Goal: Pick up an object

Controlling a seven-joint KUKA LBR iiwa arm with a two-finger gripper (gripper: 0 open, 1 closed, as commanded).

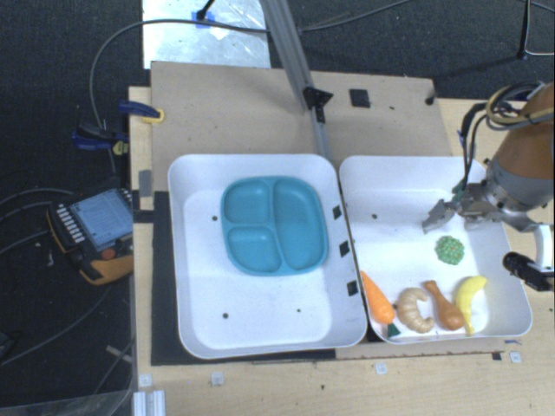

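Observation:
My gripper (455, 219) hangs over the back part of the right bin (390, 180), its fingers spread apart with nothing between them. Just below it in the view lies a small green broccoli-like piece (449, 250), apart from the fingers. Along the bin's front edge lie an orange carrot (376, 296), a tan shrimp-shaped piece (414, 310), a brown drumstick (442, 306) and a yellow banana (470, 300).
The left bin (199, 319) holds a blue divided plate (274, 225). A grey pole (290, 42) slants over the bench's back. A handheld controller (94, 232) and cables lie on the floor to the left.

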